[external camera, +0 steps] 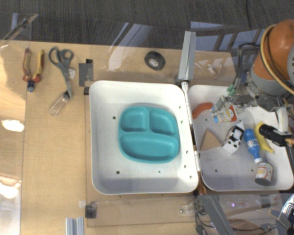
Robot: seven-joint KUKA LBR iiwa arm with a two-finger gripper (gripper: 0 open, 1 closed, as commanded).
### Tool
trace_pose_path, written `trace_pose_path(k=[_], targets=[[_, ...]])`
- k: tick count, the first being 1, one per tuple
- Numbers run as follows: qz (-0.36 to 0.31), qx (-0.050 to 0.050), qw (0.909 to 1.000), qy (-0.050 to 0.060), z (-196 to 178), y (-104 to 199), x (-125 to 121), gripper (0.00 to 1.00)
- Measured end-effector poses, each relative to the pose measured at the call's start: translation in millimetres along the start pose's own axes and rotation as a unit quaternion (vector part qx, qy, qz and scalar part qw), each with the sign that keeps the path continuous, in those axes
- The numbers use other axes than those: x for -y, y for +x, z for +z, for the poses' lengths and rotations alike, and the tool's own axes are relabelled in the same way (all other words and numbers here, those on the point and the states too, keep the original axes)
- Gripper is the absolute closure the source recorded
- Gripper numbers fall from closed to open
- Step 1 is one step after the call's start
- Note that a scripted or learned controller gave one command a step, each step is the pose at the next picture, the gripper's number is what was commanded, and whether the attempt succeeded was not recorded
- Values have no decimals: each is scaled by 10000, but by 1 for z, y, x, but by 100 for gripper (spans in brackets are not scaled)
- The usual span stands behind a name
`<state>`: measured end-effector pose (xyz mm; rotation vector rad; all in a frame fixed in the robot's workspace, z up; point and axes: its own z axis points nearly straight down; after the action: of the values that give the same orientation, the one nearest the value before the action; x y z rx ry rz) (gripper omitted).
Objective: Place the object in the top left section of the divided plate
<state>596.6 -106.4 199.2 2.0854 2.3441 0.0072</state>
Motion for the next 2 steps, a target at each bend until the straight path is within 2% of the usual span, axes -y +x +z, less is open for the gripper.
trace_pose_path(k=[1,2], targets=[[-1948,0,9809,4,15,52,-10,100],[-1622,-2,9868,6,15,128,-31,100]])
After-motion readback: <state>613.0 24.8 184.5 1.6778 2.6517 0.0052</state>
